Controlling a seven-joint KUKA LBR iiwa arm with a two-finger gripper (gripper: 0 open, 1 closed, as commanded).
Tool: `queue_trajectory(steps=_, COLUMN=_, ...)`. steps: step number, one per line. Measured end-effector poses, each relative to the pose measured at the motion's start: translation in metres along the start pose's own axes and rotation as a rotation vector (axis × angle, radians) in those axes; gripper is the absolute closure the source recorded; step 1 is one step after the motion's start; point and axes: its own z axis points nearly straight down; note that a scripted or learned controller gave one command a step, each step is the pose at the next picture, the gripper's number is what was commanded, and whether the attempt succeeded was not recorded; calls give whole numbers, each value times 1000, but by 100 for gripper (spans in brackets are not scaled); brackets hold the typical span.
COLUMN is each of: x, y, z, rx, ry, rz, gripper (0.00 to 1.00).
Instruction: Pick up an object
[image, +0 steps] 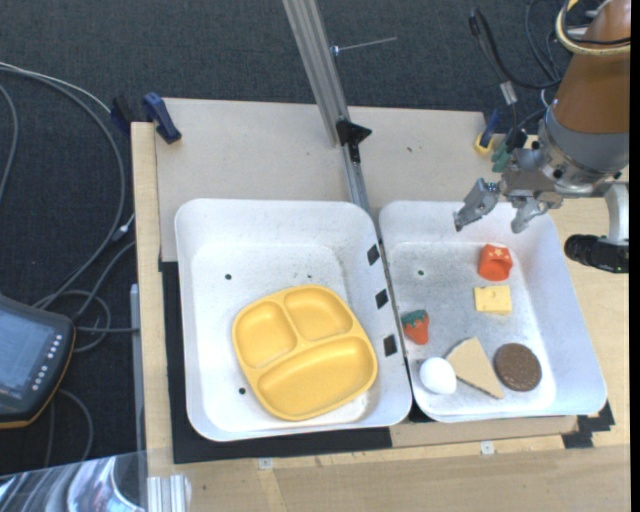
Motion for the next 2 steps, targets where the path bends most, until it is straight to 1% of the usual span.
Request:
queue_trajectory(steps=1, x=0, y=0, z=0, rx=0, ry=0, rz=0, gripper=0)
queue_trajectory(steps=2, x=2, y=-2, z=42, rx=3, ry=-1, rz=1, gripper=0)
